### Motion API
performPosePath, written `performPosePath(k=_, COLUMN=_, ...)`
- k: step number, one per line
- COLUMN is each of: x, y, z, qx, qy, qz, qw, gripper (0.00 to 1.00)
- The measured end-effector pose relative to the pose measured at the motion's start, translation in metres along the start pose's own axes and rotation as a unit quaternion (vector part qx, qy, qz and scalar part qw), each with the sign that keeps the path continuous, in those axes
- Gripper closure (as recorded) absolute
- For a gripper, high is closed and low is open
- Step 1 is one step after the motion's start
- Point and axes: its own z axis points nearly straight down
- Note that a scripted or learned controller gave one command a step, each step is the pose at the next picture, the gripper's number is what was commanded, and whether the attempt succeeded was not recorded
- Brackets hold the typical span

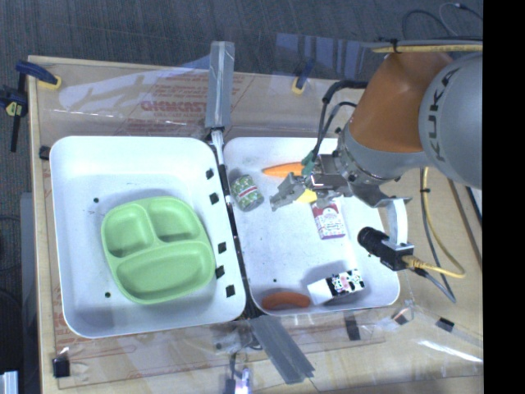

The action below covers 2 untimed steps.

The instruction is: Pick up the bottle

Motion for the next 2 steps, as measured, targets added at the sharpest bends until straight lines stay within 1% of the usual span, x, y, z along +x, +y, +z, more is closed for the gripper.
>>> performPosePath(k=1, x=0.158, y=0.026, z=0.056, qx=0.001, qy=-0.001, qz=-0.119, qw=0.9929, gripper=0.0)
performPosePath(k=2, x=0.157, y=0.026, z=0.046, qx=0.001, qy=-0.001, qz=-0.12, qw=0.9928, gripper=1.0)
